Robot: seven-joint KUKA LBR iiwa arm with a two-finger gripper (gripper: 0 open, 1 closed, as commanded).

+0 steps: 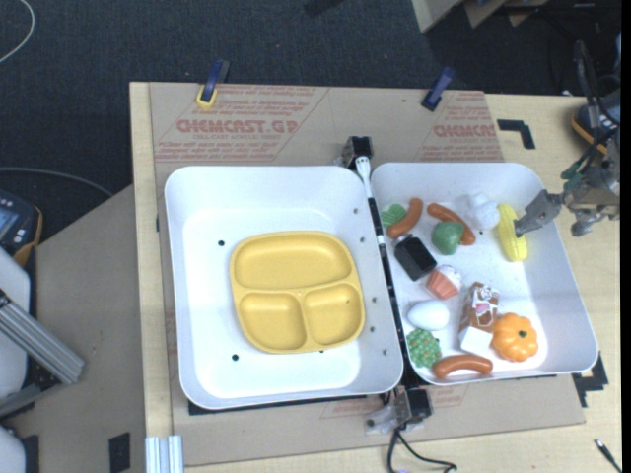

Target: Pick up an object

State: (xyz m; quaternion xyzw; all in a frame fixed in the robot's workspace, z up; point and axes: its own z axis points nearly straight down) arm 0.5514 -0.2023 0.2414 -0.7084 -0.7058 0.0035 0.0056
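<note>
The right-hand bin (pixel 552 294) carries everything that could be picked: a yellow banana-like piece (pixel 512 233) lies upright near its far right edge, with a small white lump (pixel 482 209) just beside it toward the far rim. Toward the middle of that bin sit a green ball (pixel 449 236), two sausages (pixel 405 218) by the far left corner, a black block (pixel 415 256) along the left wall, and an orange-and-white piece (pixel 444 283) below it. Nearer the front edge are a white egg (pixel 428 314), a green leafy piece (pixel 424 346), a brown-and-white packet (pixel 480 315), an orange pumpkin (pixel 515 337) and another sausage (pixel 462 366) against the front rim. The gripper (pixel 540 211) hangs over the bin's right edge, just beside the banana piece, with nothing between its fingers that I can make out; whether they are spread or pressed together I cannot tell from here. I judge this the approach step, with no object yet chosen by contact. The next move, as I see it, calls for coming down over one piece, likely the banana since it is closest, lined up so the fingers straddle its narrow width without nudging the white lump. The left bin (pixel 187 294) holds a yellow divided tray (pixel 296 292) at its centre, well apart from all this, on the brown surface (pixel 158 126).
</note>
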